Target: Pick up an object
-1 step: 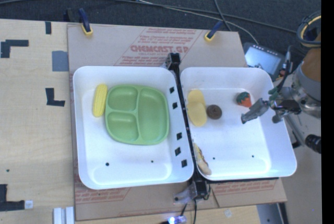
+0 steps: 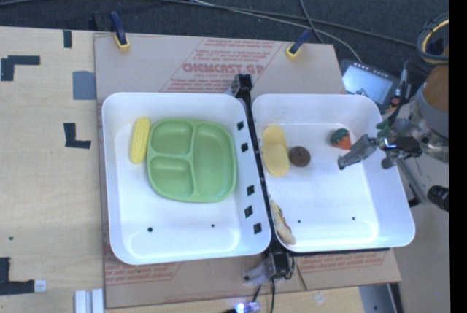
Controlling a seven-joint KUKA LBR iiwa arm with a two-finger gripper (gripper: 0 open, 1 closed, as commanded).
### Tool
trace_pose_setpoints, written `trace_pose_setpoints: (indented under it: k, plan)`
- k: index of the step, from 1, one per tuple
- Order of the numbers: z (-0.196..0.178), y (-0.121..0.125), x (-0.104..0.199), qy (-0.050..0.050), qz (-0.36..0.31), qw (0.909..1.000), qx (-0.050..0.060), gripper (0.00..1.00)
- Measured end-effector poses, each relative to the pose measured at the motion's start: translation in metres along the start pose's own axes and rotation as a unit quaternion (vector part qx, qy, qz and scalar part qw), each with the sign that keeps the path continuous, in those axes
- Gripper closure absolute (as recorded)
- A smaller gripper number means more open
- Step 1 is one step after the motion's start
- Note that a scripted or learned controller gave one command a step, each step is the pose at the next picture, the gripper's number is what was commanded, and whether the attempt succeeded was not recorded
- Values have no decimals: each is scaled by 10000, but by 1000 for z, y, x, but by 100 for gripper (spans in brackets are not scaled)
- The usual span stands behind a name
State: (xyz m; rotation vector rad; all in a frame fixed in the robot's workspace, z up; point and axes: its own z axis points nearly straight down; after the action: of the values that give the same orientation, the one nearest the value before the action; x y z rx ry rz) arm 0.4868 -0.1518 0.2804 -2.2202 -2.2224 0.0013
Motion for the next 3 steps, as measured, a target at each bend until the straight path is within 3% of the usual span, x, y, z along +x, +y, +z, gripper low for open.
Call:
trace_pose_setpoints:
  k: [2,3]
  plan:
    - [102,10,7,9,-2,10000,27,0]
    - [165,4,9,9,4,10000,28,0]
